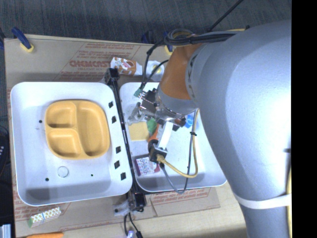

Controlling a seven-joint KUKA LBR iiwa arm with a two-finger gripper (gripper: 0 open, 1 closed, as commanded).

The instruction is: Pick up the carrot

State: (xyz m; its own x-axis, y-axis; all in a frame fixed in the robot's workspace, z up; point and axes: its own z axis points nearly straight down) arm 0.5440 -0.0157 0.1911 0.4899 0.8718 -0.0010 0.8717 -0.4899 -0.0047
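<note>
Arm over the right bin point(210, 180), wrist down low; gripper point(148, 114) sits near the bin's left wall, largely masked by the wrist hardware — cannot tell its state. Carrot point(153, 131): a small orange sliver with a bit of green, lying just beside a pale yellow block point(138, 131), directly under the wrist. A printed packet point(144, 166) lies nearer the front rim. Left bin point(20, 133) holds a yellow divided tray point(77, 129). Judgement: approach is nearly done; to grasp cleanly, centre on the orange piece and keep clear of the yellow block — the two are crowded enough that a skewed close would catch both.
</note>
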